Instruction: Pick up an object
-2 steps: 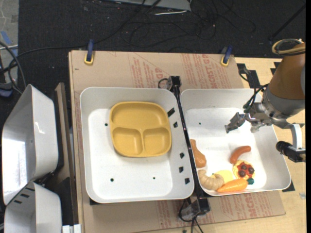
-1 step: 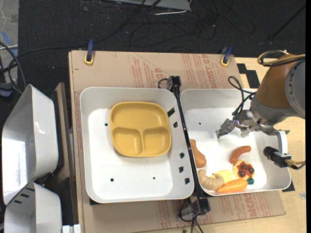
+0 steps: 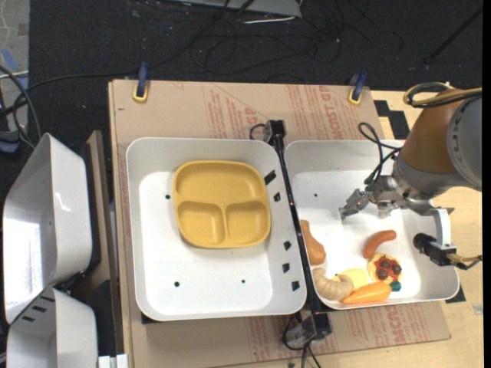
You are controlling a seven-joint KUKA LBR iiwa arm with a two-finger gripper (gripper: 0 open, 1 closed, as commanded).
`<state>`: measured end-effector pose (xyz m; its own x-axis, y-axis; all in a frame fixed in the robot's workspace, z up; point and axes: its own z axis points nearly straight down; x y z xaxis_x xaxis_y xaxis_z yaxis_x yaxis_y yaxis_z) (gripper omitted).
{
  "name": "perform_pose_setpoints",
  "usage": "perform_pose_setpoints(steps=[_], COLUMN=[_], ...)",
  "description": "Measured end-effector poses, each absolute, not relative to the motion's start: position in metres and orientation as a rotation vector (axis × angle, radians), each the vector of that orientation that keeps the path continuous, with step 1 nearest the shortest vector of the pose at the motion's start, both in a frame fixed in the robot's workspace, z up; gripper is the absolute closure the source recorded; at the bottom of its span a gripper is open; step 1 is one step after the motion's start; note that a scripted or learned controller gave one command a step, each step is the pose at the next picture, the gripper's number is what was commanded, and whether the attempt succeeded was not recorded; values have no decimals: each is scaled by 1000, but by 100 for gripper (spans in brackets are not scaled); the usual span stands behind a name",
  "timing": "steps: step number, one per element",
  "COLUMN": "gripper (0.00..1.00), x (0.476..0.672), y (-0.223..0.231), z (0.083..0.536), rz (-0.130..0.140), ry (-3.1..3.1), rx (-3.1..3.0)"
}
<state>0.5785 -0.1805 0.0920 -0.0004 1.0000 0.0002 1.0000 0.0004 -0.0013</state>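
Observation:
My gripper hangs over the bare middle of the right bin, reaching in from the right. Its fingers look open, with nothing between them. The toy food lies nearer the front of that bin. A red sausage sits just below and right of the gripper. An orange-brown piece rests against the bin's left wall. At the front lie a berry-topped tart, a yellow wedge, an orange carrot and a pale curled piece.
The left bin holds a yellow divided plate. A black divider with clips runs between the bins. White tubs stand left of the bench, and cables lie behind it.

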Motion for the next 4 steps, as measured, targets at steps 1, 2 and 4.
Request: perform_pose_setpoints(steps=[1, 2, 4], gripper=[100, 100, 100], x=[579, 590, 590], y=[-181, -178, -180], z=[103, 160, 265], rz=[-1, -5, -3], ry=[-2222, -2230, -2229], rx=[-2222, -2222, -2221])
